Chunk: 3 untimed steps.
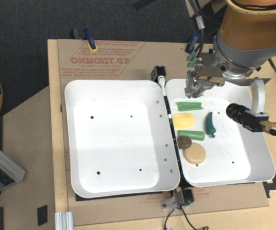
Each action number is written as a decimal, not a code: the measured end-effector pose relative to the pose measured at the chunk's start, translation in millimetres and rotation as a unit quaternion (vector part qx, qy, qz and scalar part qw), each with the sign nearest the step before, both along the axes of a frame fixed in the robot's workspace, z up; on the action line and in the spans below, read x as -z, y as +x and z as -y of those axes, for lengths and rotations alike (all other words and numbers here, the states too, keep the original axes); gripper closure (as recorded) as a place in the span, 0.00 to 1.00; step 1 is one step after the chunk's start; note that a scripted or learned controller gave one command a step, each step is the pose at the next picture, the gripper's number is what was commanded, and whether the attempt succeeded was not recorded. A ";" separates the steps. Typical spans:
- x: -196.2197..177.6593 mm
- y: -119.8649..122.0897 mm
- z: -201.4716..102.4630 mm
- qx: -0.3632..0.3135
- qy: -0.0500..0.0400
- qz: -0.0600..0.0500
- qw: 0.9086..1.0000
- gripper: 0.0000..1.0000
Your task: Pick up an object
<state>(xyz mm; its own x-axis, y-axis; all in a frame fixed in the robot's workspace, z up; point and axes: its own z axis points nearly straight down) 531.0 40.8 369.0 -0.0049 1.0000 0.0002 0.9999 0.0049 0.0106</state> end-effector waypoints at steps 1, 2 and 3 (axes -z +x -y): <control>57.9 -54.8 41.2 0.005 0.000 -0.010 1.000 1.00; -8.6 -9.7 -1.3 0.000 0.000 0.000 1.000 1.00; 60.0 -54.4 17.8 0.004 0.000 -0.011 1.000 1.00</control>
<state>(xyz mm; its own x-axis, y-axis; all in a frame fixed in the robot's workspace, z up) 476.6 23.0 309.0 0.0032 1.0000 -0.0005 0.9999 -0.0032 -0.0107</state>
